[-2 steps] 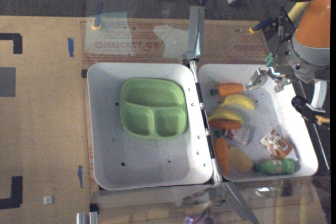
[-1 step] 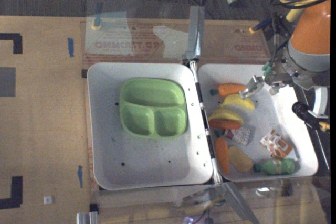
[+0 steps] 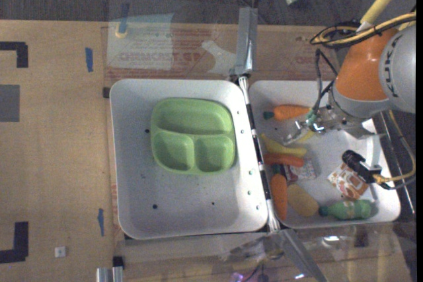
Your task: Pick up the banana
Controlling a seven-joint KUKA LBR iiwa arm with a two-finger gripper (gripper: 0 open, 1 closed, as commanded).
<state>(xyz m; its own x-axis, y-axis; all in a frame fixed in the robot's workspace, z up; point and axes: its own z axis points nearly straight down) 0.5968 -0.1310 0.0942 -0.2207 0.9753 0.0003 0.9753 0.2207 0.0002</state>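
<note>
The banana (image 3: 276, 146) is a yellow, slightly curved piece lying in the right bin (image 3: 390, 205), close to its left wall. My gripper (image 3: 301, 131) hangs low over that bin, just right of and above the banana's far end, below an orange carrot (image 3: 289, 112). Nothing can be seen held in the gripper. The grey arm with its orange band (image 3: 360, 72) comes in from the upper right.
Beside the banana lie a red-orange piece (image 3: 285, 160), a second carrot (image 3: 279, 196), a tan potato-like piece (image 3: 303, 202), a green vegetable (image 3: 348, 210) and a small printed packet (image 3: 346, 181). The left bin (image 3: 132, 195) holds a green divided plate (image 3: 193, 135).
</note>
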